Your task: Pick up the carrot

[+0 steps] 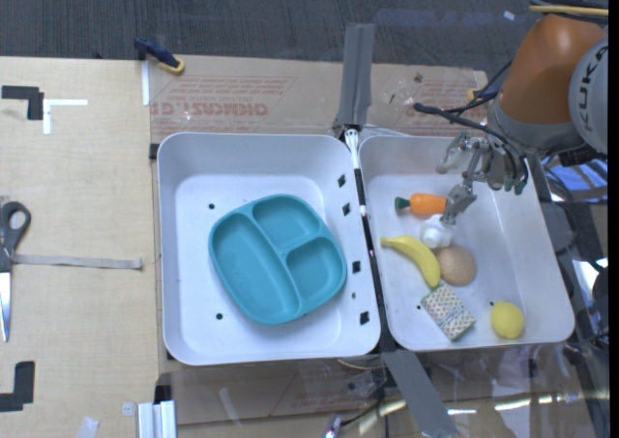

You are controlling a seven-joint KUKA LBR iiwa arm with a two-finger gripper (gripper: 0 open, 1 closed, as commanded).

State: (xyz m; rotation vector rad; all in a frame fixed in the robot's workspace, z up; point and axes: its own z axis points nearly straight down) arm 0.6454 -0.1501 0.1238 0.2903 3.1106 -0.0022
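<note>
Overhead, gripper (458,200) just right of carrot (426,203) in right bin (542,262), finger spread unclear, banana (416,257) below.

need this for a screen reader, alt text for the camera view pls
The gripper hovers beside the carrot in the right bin, near a banana and lemon. The left bin holds a blue plate.

The arm (566,69) runs off the right edge.
</note>
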